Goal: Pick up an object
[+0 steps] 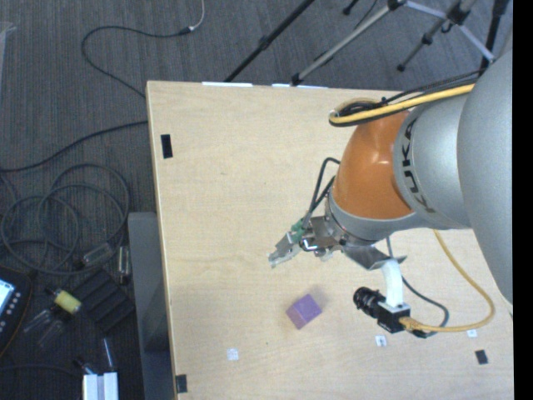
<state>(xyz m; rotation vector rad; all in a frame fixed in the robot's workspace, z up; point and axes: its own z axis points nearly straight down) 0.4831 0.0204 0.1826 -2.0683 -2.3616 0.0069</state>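
Just one purple block [304,311] near the end effector [287,249].

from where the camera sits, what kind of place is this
Probably a robotics lab or test room. A grey and orange arm reaches over a plain wooden bench, loose cables lie on grey carpet, and tripod legs stand behind.

The purple block [304,311] is a small cube with a lighter top face and darker sides. It lies flat on the pale wooden surface [225,198], turned a little so one corner points to the lower left. Nothing touches it; it lies alone, low in the view.
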